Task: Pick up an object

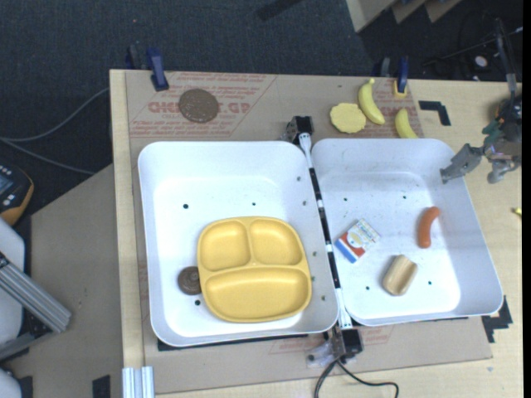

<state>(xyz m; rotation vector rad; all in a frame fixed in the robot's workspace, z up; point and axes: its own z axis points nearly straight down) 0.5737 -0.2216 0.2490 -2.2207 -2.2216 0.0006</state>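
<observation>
A: Where is the gripper (485, 157)?

B: At the right edge, over the far right corner of the right bin (465, 297). Whether it is open or closed, I cannot tell; it is small and blurred there, and nothing shows in its hold.

A: And the things to pick?

B: In the right bin, a sausage (426, 225) lies nearest, below and a little left of the gripper, apart from it. A bread roll (399, 274) sits lower, near the front. A small carton (358, 240) lies by the bin's left wall.

A: The left bin (166, 189)?

B: A yellow divided plate (252, 268), with a brown cookie (189, 281) touching its left edge.

A: Outside the bins?

B: On the bench behind them, two bananas (372, 103), a yellow chip (348, 118) and a brown disc (198, 104).
</observation>
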